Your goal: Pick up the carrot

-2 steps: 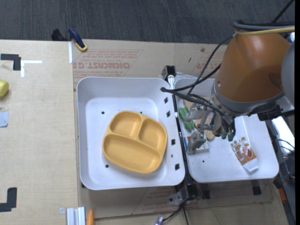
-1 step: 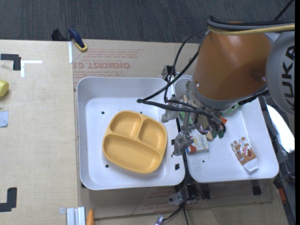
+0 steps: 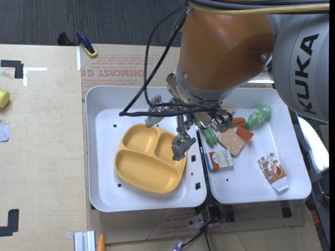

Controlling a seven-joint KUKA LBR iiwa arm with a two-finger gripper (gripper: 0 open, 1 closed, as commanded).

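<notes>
Two white bins are sharing the bench; gripper point(image 3: 181, 143) is hovering empty over the yellow plate point(image 3: 144, 163), fingers nearly together, while the carrot point(image 3: 238, 123) is lying rightward in the right bin point(image 3: 293, 140).

The grey arm with its orange band point(image 3: 225, 35) reaches over two shallow white bins. Its two-finger gripper point(image 3: 180, 146) hangs above the right edge of a yellow three-compartment plastic plate point(image 3: 141, 163) in the left bin point(image 3: 99, 156). The right bin point(image 3: 298, 156) holds an orange toy carrot point(image 3: 242, 128) (partly hidden), a slice of toy bread point(image 3: 231, 140), a small carton point(image 3: 220, 161) and a packet point(image 3: 272, 170)
</notes>
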